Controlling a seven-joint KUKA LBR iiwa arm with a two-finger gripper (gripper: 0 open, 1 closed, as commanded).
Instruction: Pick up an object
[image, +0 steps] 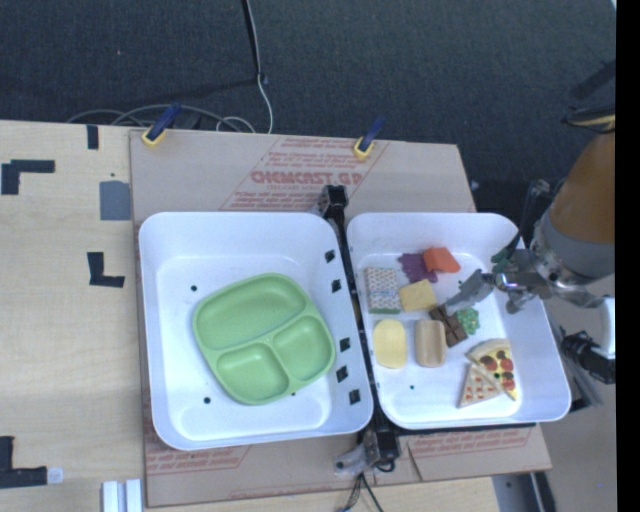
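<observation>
The right bin (520, 232) holds several toy foods: an orange piece (440, 260), a purple piece (412, 266), a checked waffle (381, 287), a yellow block (418, 295), a pale yellow oval (390, 343), a tan bread piece (430, 343), a brown and green piece (460, 323) and a pizza slice (487, 372). My gripper (490, 297) hangs over the bin's right middle, just right of the yellow block and above the brown and green piece. It is open, with only white bin floor between its fingers.
The left bin (165, 250) carries a green divided plate (262, 337). A black divider (345, 300) runs between the two bins. The grey and orange arm (585, 215) comes in from the right. Cardboard (300, 175) lies under the bins.
</observation>
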